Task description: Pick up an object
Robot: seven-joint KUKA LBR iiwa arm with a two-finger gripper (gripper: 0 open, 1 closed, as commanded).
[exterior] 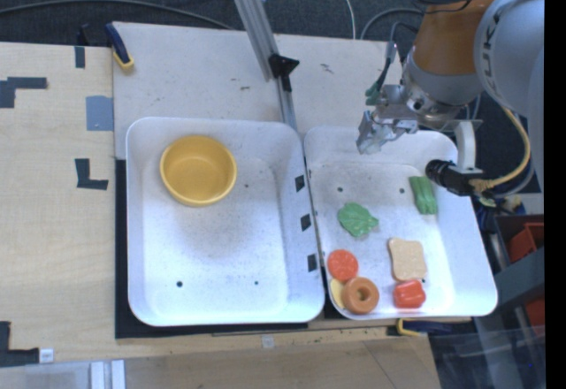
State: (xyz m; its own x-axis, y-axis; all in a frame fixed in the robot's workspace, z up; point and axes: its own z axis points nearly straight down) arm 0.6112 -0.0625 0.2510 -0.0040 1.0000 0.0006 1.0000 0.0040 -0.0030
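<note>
My gripper hangs over the far edge of the right bin, near its back-left corner, with my grey arm and its orange band reaching in from the right. From this slant my fingertips blur into one pale lump — I cannot tell whether they are spread or pressed together, and I see nothing between them.

The things I could take all lie in the right bin, nearer the front than I am. A leafy green piece sits about mid-bin, closest to me. A longer green piece lies toward the right wall. At the front there is a cluster: a round red-orange slice, a brown ring like a doughnut just in front of it and touching or nearly so, a tan slice like bread, and a small red block just in front of the bread. A bit of yellow peeks out under the doughnut; I cannot tell what it is.

The left bin holds a yellow bowl, upright, in its back-left part — well apart from me.
</note>
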